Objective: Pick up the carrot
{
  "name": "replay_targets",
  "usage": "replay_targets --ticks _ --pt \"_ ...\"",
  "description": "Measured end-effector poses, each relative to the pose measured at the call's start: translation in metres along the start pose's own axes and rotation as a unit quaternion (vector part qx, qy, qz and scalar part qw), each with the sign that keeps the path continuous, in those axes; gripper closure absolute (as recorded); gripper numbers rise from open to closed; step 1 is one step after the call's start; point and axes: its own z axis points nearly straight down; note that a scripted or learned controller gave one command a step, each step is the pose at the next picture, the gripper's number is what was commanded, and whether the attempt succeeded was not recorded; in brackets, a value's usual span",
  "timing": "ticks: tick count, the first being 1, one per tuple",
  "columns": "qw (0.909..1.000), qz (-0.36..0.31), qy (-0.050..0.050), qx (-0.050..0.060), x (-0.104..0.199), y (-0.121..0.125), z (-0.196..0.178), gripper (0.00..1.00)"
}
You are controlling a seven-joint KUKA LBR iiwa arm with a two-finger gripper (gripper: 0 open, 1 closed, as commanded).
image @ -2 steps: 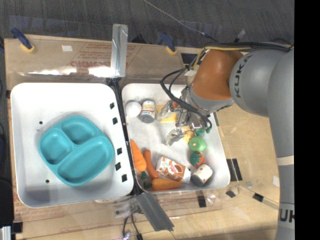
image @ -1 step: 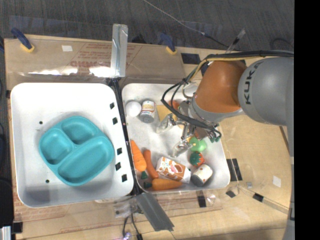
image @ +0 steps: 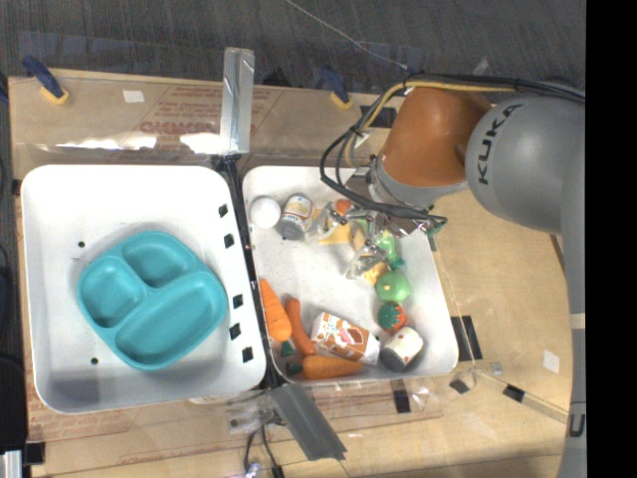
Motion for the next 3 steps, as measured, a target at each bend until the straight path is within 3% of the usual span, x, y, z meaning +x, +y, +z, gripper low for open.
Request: replay_targets --ticks 1,2,3 --pt "0.9999 -0.014 0.001 -0.002 0.044 0.012 0.001 0.0" --pt "0.9996 -0.029 0.002 -0.003 0.049 0.017 0.002 0.0" --pt "0.9995 -0.032 0.001 -0.003 0.046 0.017 -0.009 1.0"
